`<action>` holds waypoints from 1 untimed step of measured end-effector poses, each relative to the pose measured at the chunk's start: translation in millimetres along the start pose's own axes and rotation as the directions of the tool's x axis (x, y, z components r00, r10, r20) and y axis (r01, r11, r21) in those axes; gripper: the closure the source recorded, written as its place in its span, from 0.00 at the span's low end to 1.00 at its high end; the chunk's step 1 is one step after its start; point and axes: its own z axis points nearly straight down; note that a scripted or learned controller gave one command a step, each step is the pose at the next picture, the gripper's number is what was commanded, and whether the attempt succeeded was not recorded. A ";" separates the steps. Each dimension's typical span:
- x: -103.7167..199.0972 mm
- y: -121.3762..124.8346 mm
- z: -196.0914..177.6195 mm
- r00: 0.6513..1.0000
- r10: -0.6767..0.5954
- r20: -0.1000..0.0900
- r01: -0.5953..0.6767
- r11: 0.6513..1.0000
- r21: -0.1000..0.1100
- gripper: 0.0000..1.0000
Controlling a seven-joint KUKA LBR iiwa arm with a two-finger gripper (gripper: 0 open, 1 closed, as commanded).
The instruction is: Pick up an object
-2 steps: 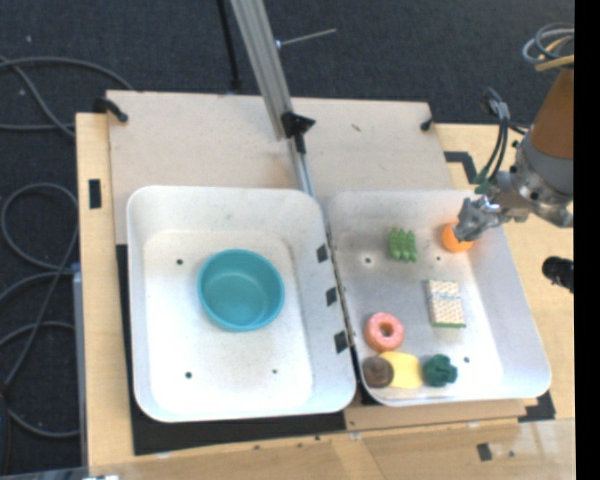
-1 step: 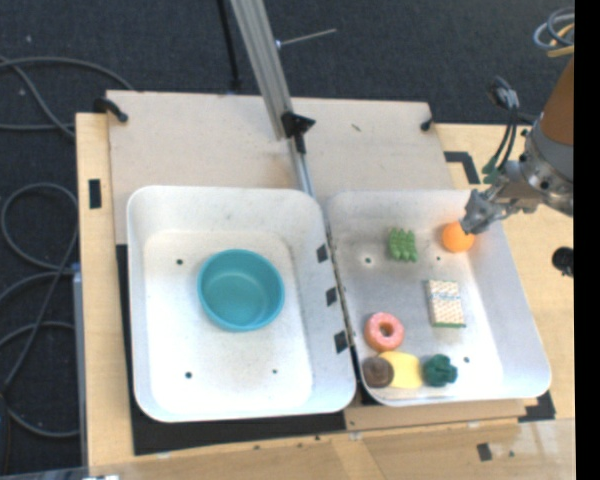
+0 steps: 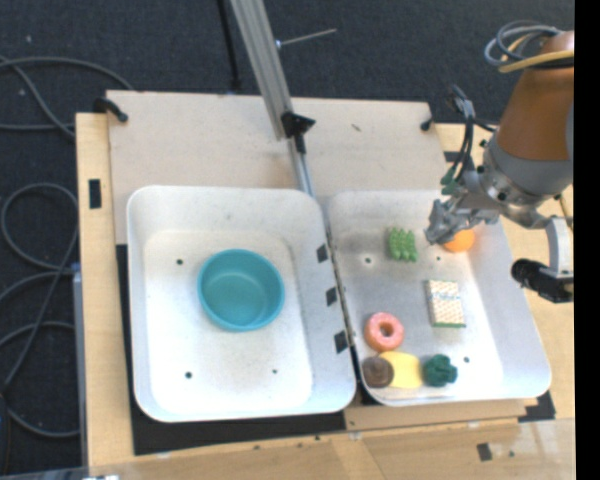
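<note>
My gripper hangs low over the back of the right bin, right at an orange object that is partly hidden under it. A green studded block lies just to its left. A speckled beige block sits in the bin's middle. Near the front lie a pink donut, a brown piece, a yellow piece and a dark green piece.
The left bin holds a teal bowl. A slanted metal pole rises from the back between the bins. Cables trail on the dark floor to the left.
</note>
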 end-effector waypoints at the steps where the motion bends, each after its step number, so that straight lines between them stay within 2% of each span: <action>1: 53.6 -7.1 -7.1 1.000 -0.002 -0.002 0.002 1.000 0.000 1.00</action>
